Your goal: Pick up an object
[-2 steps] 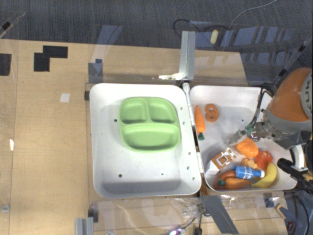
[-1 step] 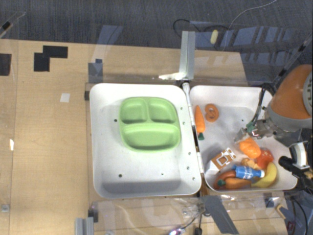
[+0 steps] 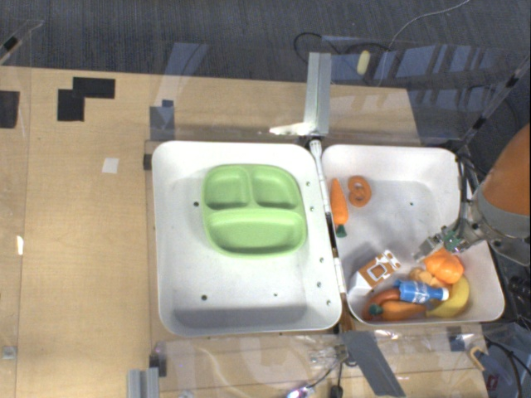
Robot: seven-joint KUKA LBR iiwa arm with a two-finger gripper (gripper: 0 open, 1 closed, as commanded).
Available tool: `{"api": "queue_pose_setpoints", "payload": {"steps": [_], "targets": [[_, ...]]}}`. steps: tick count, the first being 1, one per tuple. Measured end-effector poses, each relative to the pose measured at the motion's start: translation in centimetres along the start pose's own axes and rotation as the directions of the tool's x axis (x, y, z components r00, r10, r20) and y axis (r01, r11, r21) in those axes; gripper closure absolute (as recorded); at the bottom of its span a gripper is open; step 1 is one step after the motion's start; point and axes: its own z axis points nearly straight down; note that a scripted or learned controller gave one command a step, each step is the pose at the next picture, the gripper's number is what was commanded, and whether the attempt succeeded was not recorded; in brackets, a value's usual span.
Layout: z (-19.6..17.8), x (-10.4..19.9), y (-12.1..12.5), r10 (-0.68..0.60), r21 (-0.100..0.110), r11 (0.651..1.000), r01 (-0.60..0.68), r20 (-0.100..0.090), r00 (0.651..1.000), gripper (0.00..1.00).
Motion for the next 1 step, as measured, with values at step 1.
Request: {"api": "queue_pose_setpoints", "payload": {"steps": [1], "targets": [[-6.47, 4.08, 2.77, 0.08, -0.002, 0.997, -0.08, 0.001, 0.997, 1.0]]}}
